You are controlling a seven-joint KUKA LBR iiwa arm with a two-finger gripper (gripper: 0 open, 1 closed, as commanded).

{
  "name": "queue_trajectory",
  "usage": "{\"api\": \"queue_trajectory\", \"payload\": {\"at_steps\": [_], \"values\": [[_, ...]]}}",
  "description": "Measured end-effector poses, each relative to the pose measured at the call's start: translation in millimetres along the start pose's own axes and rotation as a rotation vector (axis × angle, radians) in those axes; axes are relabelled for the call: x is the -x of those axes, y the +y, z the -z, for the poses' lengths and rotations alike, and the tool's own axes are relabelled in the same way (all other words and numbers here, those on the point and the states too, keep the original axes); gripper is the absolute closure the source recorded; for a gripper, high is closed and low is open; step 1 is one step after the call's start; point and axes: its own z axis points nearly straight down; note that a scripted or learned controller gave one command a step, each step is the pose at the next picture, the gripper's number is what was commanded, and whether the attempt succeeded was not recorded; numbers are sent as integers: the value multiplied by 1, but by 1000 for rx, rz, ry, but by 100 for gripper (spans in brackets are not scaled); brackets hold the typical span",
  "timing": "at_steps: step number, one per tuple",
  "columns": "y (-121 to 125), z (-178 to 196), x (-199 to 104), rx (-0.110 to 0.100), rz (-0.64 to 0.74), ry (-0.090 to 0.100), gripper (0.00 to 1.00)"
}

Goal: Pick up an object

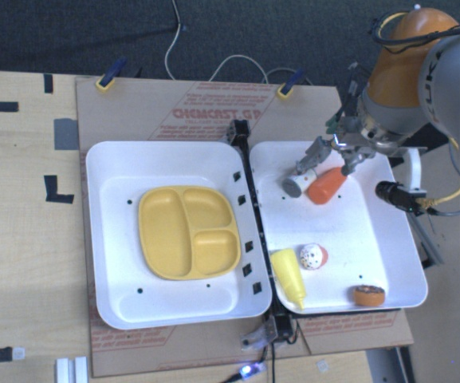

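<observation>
Carrot (orange, toy-like) lies tilted in the upper part of the right bin, pinched between the spread-looking fingers of the gripper reaching in from the frame's upper right, while a yellow divided plate sits in the left bin.

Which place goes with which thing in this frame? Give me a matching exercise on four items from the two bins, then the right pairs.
Things:
1. yellow divided plate
2. orange carrot-shaped toy
3. white ball with coloured spots
4. small doughnut-like toy

Places:
A. near right corner of the right bin
B. beside the yellow bottle-shaped toy, right bin
C. middle of the left bin
D. far part of the right bin, at the gripper

Pairs: 1-C, 2-D, 3-B, 4-A
</observation>
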Motion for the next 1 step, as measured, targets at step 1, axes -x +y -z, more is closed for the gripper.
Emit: {"api": "queue_trajectory", "payload": {"at_steps": [1], "values": [[4,-47,-5,-1,1,0,0]]}}
